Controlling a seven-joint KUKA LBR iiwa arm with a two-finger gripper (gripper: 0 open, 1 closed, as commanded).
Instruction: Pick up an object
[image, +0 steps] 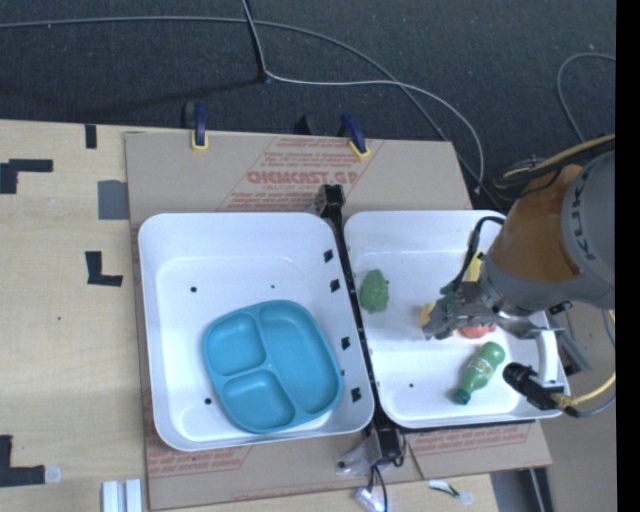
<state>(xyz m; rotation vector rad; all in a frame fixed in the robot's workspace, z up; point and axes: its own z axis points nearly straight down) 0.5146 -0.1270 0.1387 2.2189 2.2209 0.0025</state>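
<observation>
On my feed, the far left is bare wooden bench (60, 330) with a few black tape marks. Next comes the brown cardboard sheet (290, 175) under both bins, held at its far edge by two blue-and-yellow clamps (200, 128).

The left shallow white plastic bin (170, 250) holds a light blue plastic plate with three compartments (270, 365), lying flat toward the near side of the bin.

Past the black divider where the bins meet, the right shallow white plastic bin (420, 232) holds three things that I can make out. A small green rounded lump (374, 290) sits near the bin's left wall. Further right, the two-finger gripper (452, 318) is down inside the bin, and a red-orange object (477, 325) shows right against it; I cannot tell whether the fingers are apart or together, nor whether that object is between them. Just beside it, toward the near right corner, a green plastic bottle with a teal cap (477, 371) lies on its side, tilted, cap pointing to the near edge.

At the far right, the grey arm with its orange band (535, 235) leans over the bin's right rim.
</observation>
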